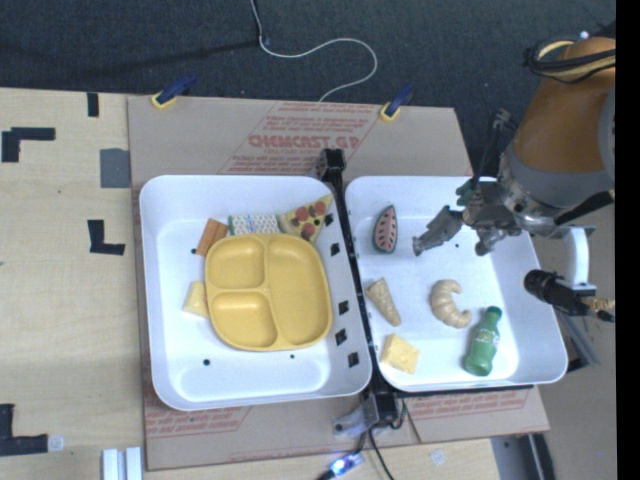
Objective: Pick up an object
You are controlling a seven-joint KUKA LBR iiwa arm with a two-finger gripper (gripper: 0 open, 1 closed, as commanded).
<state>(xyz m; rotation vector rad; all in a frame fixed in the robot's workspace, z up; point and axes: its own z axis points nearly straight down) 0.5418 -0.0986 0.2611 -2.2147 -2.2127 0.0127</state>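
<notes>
Left of the frame: you see the tan surface with black marks, then a cardboard sheet under both bins.

Left bin: a yellow divided plate lies at its middle. An orange-brown piece pokes out at the plate's upper left, a pale yellow wedge touches its left edge, and a pizza slice sits at its upper right, against the bin's right wall.

Right bin: watermelon slice upper left, well apart from the rest. Below it a pale cone-shaped wedge, then a yellow cheese block near the bottom wall. Croissant in the middle, and just to its lower right a green bottle, its cap toward the top of the frame.

The gripper hangs over the upper middle of the right bin, above the croissant in the frame and to the right of the watermelon. You can see its two dark fingers spread apart with nothing between them. The arm enters from the upper right.
</notes>
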